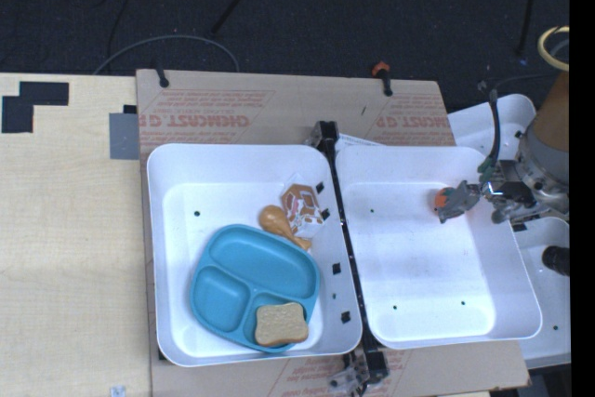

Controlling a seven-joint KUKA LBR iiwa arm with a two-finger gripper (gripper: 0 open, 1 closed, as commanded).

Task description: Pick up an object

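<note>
Fingers [450,200] of the gripper [456,201] are seen low over the right bin [418,293], near its far right side; whether they are parted or closed cannot be told. Well to their left, in the left bin [177,200], a blue divided plate [244,279] bearing a toast slice [281,324] is found, with a wooden spoon [279,223] and a patterned packet [302,205] beside it.

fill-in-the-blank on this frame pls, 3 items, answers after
1. The blue divided plastic plate lies in the ____ white bin.
2. The tan slice of toy bread rests on the ____.
3. The pincer of the grey arm is over the ____ white bin.

Missing words: left; plate; right
</note>
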